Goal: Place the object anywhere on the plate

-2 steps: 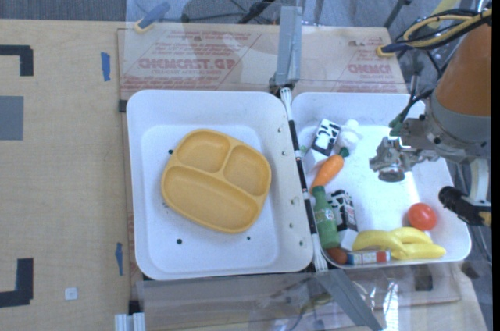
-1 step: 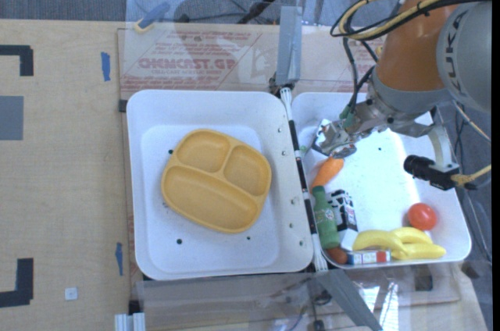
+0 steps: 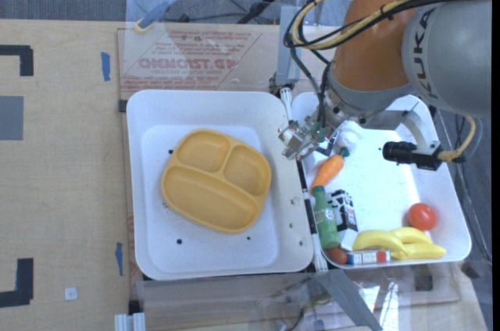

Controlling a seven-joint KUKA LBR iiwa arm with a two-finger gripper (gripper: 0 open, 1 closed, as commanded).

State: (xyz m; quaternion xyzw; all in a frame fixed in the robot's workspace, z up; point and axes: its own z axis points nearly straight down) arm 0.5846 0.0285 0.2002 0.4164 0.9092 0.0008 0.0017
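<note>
The yellow divided plate [image 3: 216, 179] lies in the left bin [image 3: 148, 126] with nothing on it. My gripper [image 3: 298, 140] hangs over the wall between the two bins, just right of the plate's upper right corner. An orange carrot [image 3: 328, 169] lies in the right bin [image 3: 445, 181], just below and to the right of the gripper and apart from it. I see nothing between the gripper's fingers.
The right bin also holds a green bottle [image 3: 324, 216], a small black-and-white packet [image 3: 344, 211], a yellow banana [image 3: 400, 241], a red tomato [image 3: 422, 215] and a small tube [image 3: 369, 258] at the front edge. The arm's big orange and grey body [image 3: 391, 48] hangs over the right bin's back.
</note>
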